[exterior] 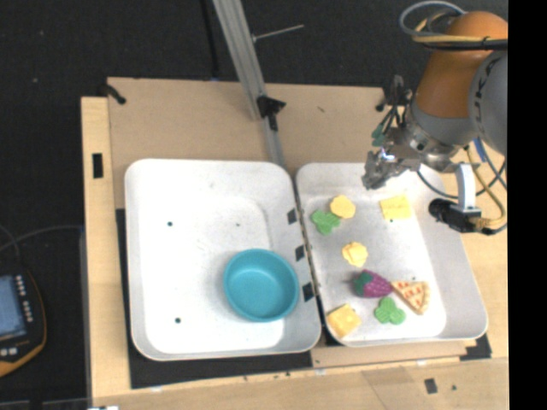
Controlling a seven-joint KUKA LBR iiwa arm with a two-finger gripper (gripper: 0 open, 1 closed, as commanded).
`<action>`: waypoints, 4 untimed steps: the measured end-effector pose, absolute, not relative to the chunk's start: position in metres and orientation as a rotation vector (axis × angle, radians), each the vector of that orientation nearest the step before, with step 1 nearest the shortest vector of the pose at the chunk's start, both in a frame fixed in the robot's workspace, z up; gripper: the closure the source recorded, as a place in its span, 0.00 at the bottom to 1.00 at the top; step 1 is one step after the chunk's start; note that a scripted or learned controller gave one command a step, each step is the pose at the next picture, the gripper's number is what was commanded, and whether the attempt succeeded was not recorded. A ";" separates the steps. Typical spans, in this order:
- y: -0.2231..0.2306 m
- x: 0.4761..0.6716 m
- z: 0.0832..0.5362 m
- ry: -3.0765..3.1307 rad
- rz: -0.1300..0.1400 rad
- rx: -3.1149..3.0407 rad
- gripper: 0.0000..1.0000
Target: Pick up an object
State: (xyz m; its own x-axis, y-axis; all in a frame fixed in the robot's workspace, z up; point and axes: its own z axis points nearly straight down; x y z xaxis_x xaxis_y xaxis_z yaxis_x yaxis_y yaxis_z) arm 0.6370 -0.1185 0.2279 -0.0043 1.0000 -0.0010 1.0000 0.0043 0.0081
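Nearby, yellow square (394, 207) and yellow piece (343, 207) flank the tool (374, 178).

No readable text, label, brand, number or sign showed anywhere. The handheld pendant (15, 314) at the left edge had a lit screen, but its contents were too small and blurred to read. The two white bins (154, 229) carried only dark specks, no lettering. The toy pieces in the right bin (453, 263) bore no markings that could be made out. The bench board (171, 118) was plain, with black tabs but no writing.
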 end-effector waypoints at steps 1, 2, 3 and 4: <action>-0.119 0.638 0.241 2.226 0.003 2.214 1.00; -0.063 0.658 0.240 2.228 0.003 2.212 1.00; -0.010 0.657 0.243 2.230 0.003 2.214 1.00; 0.041 0.670 0.232 2.228 0.002 2.214 1.00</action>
